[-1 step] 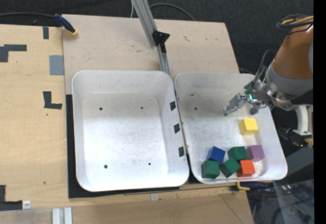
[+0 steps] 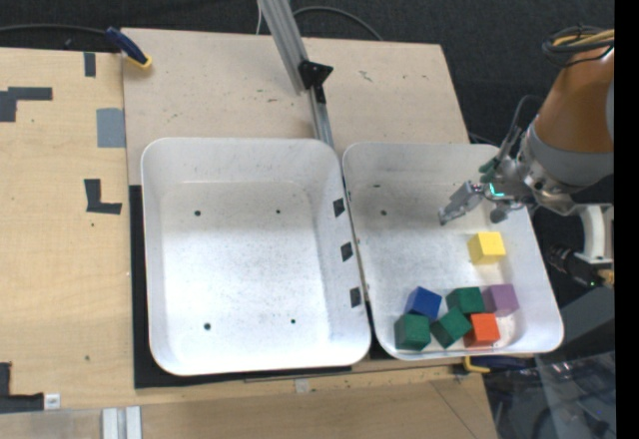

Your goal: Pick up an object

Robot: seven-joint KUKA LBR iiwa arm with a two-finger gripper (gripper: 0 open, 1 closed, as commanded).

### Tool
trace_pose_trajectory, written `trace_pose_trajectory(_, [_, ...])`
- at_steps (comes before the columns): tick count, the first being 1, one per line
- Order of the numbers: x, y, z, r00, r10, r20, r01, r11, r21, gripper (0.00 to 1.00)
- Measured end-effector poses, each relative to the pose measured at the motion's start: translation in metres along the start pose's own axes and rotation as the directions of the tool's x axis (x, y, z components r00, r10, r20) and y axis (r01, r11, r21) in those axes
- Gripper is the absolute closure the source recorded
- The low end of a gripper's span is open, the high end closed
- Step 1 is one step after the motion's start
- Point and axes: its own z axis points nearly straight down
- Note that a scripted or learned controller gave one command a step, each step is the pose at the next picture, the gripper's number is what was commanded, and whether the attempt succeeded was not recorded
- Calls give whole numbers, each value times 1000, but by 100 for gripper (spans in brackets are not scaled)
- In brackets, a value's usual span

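In the right bin (image 2: 399, 178), a yellow cube (image 2: 487, 246) lies alone near the right wall. A cluster sits at the bin's front: a blue cube (image 2: 423, 302), three green cubes (image 2: 412, 331) (image 2: 451, 326) (image 2: 465, 300), an orange cube (image 2: 484, 328) and a purple cube (image 2: 502, 298). My gripper (image 2: 475, 209) hovers over the right bin's far right part, just behind and left of the yellow cube. It is open, with nothing between its fingers.
The left bin (image 2: 245, 257) stands beside the right one, their walls meeting in the middle. A slanted metal pole (image 2: 280, 13) runs down to the bins' far junction. Cables lie off the bench's far edge.
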Motion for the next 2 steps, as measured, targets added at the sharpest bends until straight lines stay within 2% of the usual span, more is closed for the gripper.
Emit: trace_pose_trajectory(2, [-2,13,99,1000,-1,0,1,1000,5,0])
